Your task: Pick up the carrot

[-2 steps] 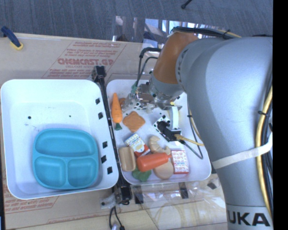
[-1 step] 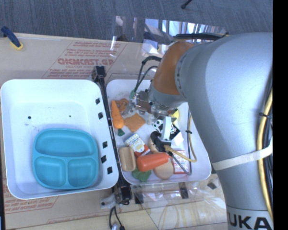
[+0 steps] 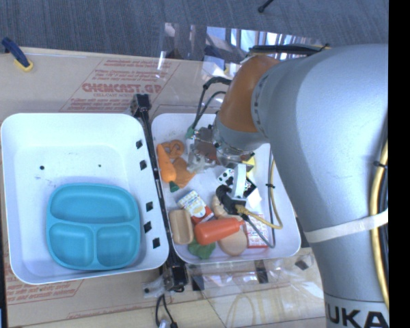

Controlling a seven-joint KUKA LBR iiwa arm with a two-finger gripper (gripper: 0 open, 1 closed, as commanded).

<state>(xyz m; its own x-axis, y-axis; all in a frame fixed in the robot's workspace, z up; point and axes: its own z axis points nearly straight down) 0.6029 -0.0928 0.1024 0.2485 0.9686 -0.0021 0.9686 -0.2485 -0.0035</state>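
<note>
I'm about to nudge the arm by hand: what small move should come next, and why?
Probably shift the end effector toward the near end of the right bin before descending. It sits over the far half, beside an orange toy, while the carrot, orange-red with green leaves, lies at the near end among packed toy foods, apart from it.

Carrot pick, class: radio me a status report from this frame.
Gripper low in right bin, upper end. Carrot lying near front wall, not gripped. Toy food crowds it; blue tray in left bin.
</note>
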